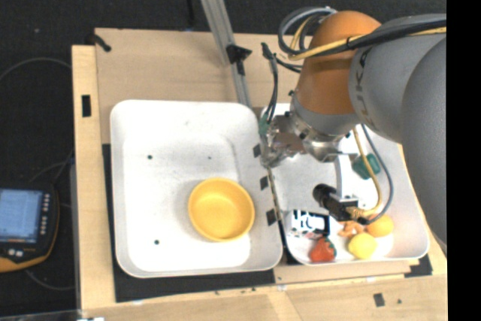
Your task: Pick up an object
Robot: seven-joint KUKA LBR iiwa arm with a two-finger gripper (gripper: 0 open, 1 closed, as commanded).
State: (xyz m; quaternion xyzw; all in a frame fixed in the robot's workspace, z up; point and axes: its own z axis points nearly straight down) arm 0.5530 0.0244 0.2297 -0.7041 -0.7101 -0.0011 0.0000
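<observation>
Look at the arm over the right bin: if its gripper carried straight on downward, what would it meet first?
Probably bare bin floor. The gripper points down at the right bin's upper left, away from the fruit pieces clustered at the bottom edge. Depth is unclear.

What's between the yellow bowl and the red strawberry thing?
In the camera view, the two bins' touching rims and a black-and-white object lie between the yellow bowl and the red item.

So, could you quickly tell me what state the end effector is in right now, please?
End effector: over the right bin; open, shut or holding something cannot be told.
</observation>
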